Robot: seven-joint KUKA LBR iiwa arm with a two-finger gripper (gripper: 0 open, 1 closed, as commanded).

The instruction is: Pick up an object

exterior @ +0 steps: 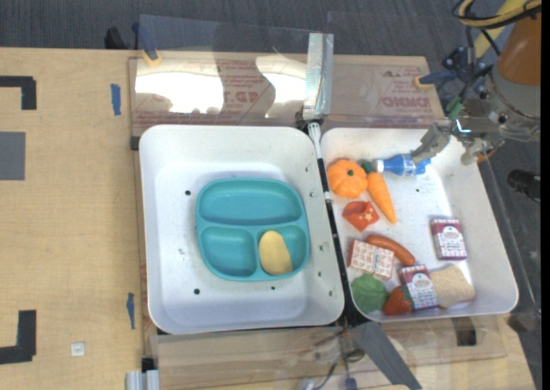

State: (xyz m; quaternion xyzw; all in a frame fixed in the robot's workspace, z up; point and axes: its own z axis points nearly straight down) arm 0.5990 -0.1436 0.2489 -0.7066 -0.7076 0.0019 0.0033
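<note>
The gripper [449, 144] hangs over the back right corner of the right bin [494, 234], its two grey fingers [427, 146] spread apart with nothing between them; the nearer fingertip sits just beside a small blue bottle [402, 165] that lies on its side against the bin's far wall. The bottle is bright blue with a paler, whitish end toward the finger and a dark green cap on the other end, pointing at a little orange pumpkin [348, 179]. Beside the pumpkin, an orange carrot [381, 197] lies slanted, its thick end touching the pumpkin and its tip aimed toward the bin's middle. Below these sit a red wedge-shaped piece [361, 214], a red sausage-like piece [392, 248], and a white packet with red print [371, 258]. Toward the front rim lie a green leafy piece [369, 292], a red rounded piece [397, 301], a dark red printed box [419, 286] and a tan bread-like block [453, 285] (these are crowded, touching one another). A second dark red box [449, 238] lies apart near the right wall. The left bin [172, 173] holds a teal divided plate [236, 216] with a yellow potato-like piece [275, 252] in its lower right compartment.
</note>
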